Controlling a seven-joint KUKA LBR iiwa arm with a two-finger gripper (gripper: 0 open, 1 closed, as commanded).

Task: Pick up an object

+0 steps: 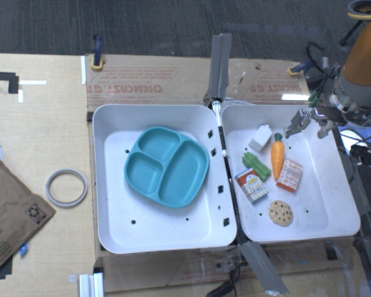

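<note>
Tool above right bin's far edge; carrot near, apart.

place: robotics lab | evidence: bench, white bins, tape roll

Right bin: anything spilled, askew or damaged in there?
Nothing stands out. Right bin holds a carrot, cookie, two small cartons, a green piece and a white block, loosely clustered, none visibly damaged. Blue plate lies flat in the left bin.
</note>
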